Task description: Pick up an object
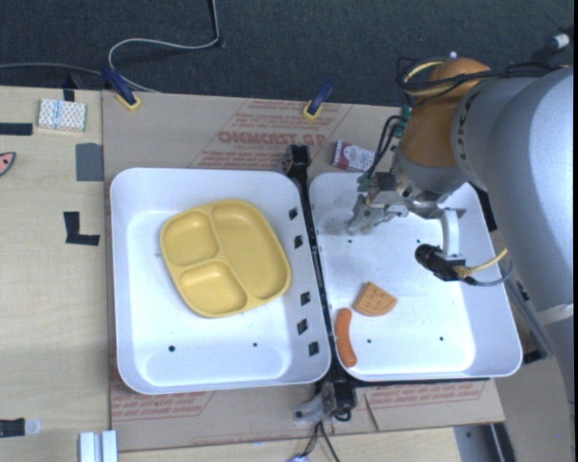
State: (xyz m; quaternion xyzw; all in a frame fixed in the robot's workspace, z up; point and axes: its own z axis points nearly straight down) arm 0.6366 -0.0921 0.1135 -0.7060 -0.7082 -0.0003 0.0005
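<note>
The gripper is positioned over the upper left part of the right bin; whether it is open or closed cannot be told, and nothing is seen held. An orange waffle-shaped piece and a toy sausage are located nearer the front. A yellow divided tray is seated in the left bin.

Red print on the cardboard just behind the left bin is upside down and too blurred to read with certainty.
</note>
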